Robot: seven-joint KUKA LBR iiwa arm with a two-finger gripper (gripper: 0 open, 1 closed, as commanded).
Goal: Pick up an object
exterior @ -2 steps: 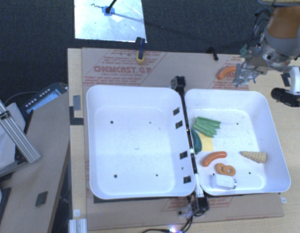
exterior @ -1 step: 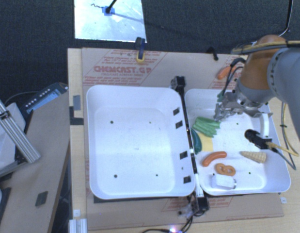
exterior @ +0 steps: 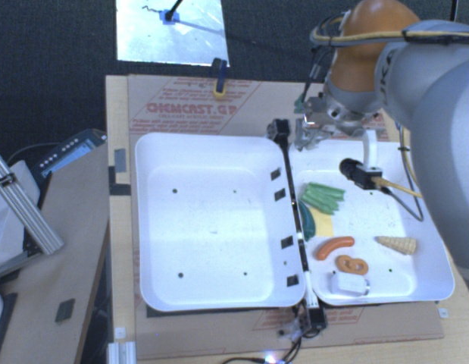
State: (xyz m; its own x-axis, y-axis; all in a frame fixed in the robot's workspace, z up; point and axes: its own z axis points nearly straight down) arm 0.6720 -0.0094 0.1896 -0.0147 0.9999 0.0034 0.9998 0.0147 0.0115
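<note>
End effector [exterior: 316, 133]: mine, at the far left corner of the right bin, just beside the divider; I cannot tell its state from this angle.
Arm: my grey link enters from the right, with the orange band above the wrist over the right bin's far edge.
Right bin [exterior: 435, 275]: shallow, white; holds all the loose objects, grouped in its left and near half.
Green bean pods [exterior: 323, 196]: toy bunch in the left middle of the right bin, close to the divider and apart from my end effector.
Yellow flat piece [exterior: 323, 224]: lies just nearer than the pods, touching or overlapping them.
Sausage [exterior: 335, 246]: orange-red, lying near the divider.
Pretzel [exterior: 351, 265]: just nearer than the sausage, close beside it.
White block [exterior: 349, 283]: at the near rim of the right bin, just beside the pretzel.
Cone [exterior: 396, 243]: tan, lying on its side toward the right, well apart from the others, open floor around it.
Left bin [exterior: 211, 218]: white, open floor from rim to rim.
Divider [exterior: 289, 203]: the two bin rims meet here, marked with dark clips.
Bench [exterior: 189, 108]: cardboard sheet showing beyond the far rims.
</note>
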